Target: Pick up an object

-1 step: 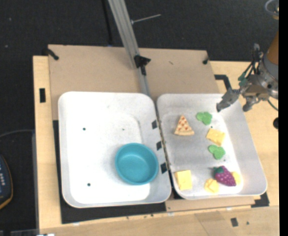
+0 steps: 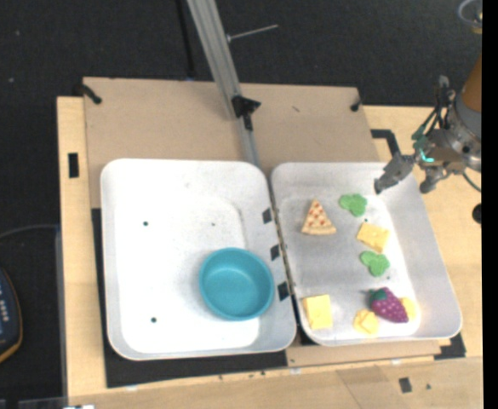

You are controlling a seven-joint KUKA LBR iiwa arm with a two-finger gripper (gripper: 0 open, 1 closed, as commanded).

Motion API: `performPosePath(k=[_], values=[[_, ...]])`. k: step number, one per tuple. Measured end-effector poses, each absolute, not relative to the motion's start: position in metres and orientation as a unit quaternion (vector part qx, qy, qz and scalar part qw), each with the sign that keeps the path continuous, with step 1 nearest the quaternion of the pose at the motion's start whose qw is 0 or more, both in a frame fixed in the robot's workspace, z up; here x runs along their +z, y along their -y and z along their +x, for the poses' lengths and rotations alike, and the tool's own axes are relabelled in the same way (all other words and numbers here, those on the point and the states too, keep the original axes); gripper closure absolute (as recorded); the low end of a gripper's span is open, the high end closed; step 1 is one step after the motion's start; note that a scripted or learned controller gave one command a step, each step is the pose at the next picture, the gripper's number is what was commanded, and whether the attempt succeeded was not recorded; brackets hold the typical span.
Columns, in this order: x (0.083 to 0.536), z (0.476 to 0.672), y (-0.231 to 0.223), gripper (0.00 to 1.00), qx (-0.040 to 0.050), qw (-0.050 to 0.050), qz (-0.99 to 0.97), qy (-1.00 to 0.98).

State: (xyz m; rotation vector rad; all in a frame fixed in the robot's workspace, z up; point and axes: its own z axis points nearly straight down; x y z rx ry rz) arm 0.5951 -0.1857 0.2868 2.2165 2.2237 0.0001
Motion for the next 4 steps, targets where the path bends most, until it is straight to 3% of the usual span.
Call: performPosePath(k=[3, 4], values=[[0.155, 0.600, 0.206, 0.00, -0.0018, 0.000, 0.708, -0.707], [0.169, 0.602, 0.207, 1.00, 0.0006, 0.003, 0.708, -0.706]])
